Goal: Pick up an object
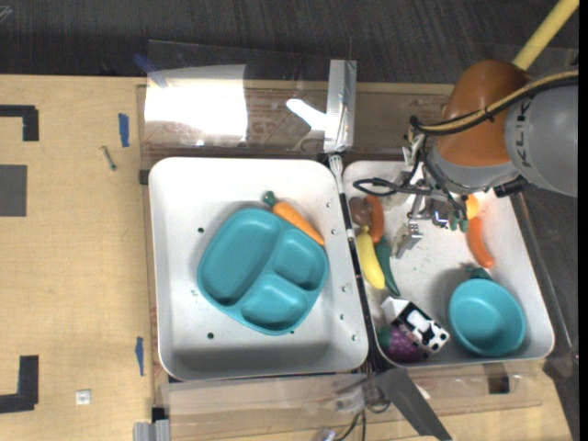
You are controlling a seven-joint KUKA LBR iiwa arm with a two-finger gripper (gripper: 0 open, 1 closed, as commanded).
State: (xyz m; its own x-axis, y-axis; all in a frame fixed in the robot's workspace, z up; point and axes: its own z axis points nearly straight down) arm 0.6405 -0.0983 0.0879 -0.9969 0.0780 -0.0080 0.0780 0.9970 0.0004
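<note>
A single fixed camera sits above the bench [64, 246] and looks down at a slant, far enough back to take in both white bins: the left bin [175, 200] near the middle of the picture, the right bin [528, 274] toward the right side. The arm [514, 127] enters from the upper right. Dark floor [276, 7] runs along the top.

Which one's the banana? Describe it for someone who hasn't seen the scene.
Take the right bin and follow its left wall. The banana lies along it, below a brown piece. It is the one long yellow thing there; the toy cow is black and white.
</note>
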